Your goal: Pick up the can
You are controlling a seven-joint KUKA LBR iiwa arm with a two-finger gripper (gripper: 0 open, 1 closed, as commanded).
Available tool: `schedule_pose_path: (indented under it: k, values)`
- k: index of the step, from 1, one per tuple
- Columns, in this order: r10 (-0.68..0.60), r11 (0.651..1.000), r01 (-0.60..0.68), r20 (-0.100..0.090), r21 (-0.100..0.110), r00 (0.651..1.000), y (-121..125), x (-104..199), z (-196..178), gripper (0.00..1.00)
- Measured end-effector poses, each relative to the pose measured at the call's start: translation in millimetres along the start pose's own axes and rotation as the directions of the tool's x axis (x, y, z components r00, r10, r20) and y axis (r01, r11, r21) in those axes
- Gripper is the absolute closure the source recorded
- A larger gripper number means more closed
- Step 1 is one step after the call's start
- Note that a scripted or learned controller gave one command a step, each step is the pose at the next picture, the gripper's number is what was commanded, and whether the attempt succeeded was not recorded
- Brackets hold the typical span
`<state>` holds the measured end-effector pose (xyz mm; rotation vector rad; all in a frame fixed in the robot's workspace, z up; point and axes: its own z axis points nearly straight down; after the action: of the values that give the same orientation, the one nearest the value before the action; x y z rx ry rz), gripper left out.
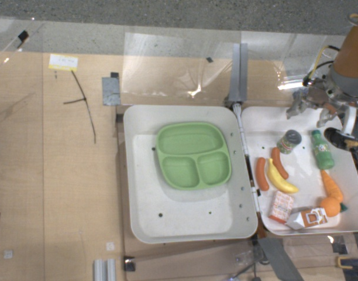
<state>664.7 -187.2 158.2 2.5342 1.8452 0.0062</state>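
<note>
The can (289, 141), small with a grey lid and a green-and-red label, stands upright in the upper left part of the right bin (258, 124). My gripper (310, 111) hovers over the back of that bin, up and to the right of the can and apart from it. Its fingers (296, 106) are spread open with nothing between them. The grey arm with its orange band (350, 54) comes in from the upper right.
Around the can lie a green bottle (322, 150), two sausages (261, 173), a banana (282, 178), a carrot (330, 184), an orange (331, 206), a pink box (281, 206) and a carton (307, 218). The left bin (138, 215) holds a green divided plate (193, 156).
</note>
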Motion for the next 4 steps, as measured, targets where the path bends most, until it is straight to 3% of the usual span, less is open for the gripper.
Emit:
schedule_pose_path:
  k: [1, 2, 3, 4]
  values:
    - [0.132, 0.991, -0.132, -0.005, -0.015, 0.991, -51.4, -23.4, 49.6, 0.0]
    - [0.131, 0.991, -0.131, -0.008, -0.021, 0.991, -49.2, -23.5, 36.3, 1.0]
    - [0.131, 0.991, -0.131, -0.008, -0.02, 0.991, -49.4, -23.5, 36.5, 0.0]
    - [0.345, 0.939, -0.345, 0.001, 0.001, 0.939, -23.0, -69.8, 7.8, 0.0]
